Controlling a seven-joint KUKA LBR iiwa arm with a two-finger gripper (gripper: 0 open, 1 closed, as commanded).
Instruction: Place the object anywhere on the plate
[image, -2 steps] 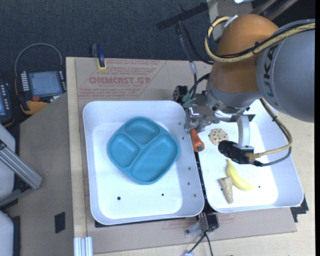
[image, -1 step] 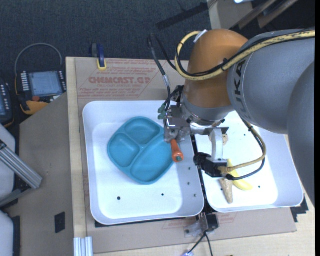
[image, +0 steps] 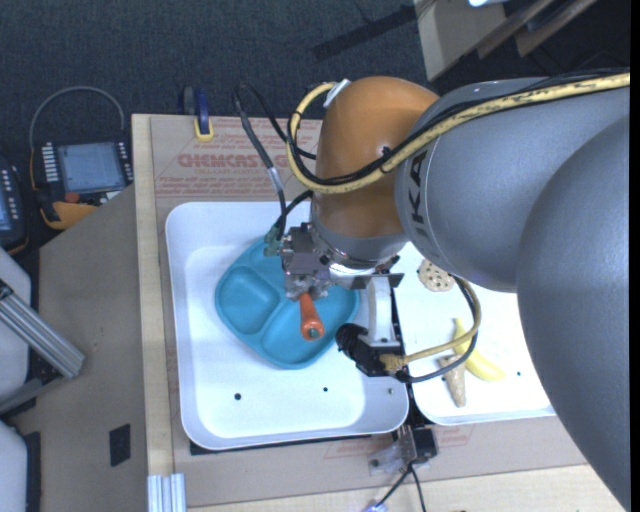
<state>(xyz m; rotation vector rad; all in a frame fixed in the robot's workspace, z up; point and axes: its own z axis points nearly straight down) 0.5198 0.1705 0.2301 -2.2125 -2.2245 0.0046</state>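
Arm's gripper (image: 307, 290) over blue plate (image: 262, 308), carrot (image: 310, 318) below it; grip state unclear. Placing step; next release, retreat.

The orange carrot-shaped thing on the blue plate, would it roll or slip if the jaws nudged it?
The orange carrot looks rounded and tapered, so it would probably roll in a curve rather than straight. Its surface looks smooth, perhaps plastic, so likely light and a bit slippery. It lies on the blue plate, whose divided hollows might check a roll.
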